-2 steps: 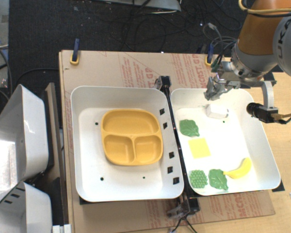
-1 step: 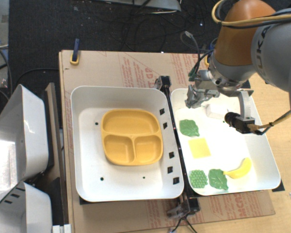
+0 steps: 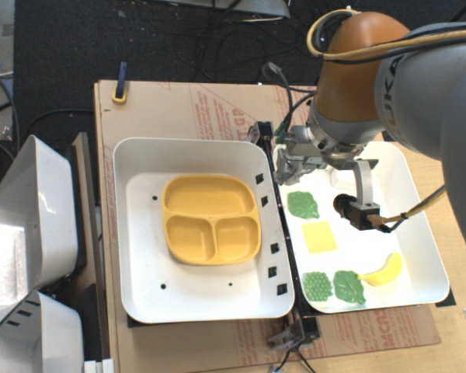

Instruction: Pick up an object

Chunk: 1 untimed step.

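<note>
Right, the arm is in from the right, its orange band hanging over the far end of the right bin (image 3: pixel 421 208). The gripper (image 3: pixel 297 162) sits low at that bin's far left corner, close to the wall between the two bins. Open or closed? I can't tell from here; the metalwork is bunched up under the wrist, and I see nothing held in it.

Plenty to choose from. Just near of the gripper lies a green leafy piece (image 3: pixel 302 204), the closest candidate. Nearer again is a flat yellow square (image 3: pixel 320 237). Along the near edge sit a bumpy green piece (image 3: pixel 318 286), a second green piece (image 3: pixel 348 286) beside it, and a banana (image 3: pixel 383 270) to their right. Over in the left bin (image 3: pixel 124 179), a yellow divided plate (image 3: pixel 212 217) sits alone.

I'd call this the approach stage: hovering, nothing lifted yet. Next it needs to settle on one target. The leafy piece looks likeliest, so that means a short shift toward the near side, lining up squarely over it, then coming down without catching the bin wall. The flat square would be a tough grab.
</note>
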Tool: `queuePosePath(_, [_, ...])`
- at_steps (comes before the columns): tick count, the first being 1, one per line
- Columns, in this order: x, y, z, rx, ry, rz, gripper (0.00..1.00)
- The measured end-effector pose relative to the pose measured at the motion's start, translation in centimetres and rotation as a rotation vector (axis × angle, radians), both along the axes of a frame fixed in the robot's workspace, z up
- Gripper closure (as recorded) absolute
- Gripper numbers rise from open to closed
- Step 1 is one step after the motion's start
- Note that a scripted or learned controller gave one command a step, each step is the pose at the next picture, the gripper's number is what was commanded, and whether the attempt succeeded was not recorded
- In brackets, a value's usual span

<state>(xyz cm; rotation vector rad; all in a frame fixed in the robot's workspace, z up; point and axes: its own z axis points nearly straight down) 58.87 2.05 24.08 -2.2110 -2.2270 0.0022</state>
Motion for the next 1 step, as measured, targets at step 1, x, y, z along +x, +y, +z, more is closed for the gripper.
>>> queuePosePath(1, [-0.93,5.44,-1.60,0.000,0.000,0.001,1.00])
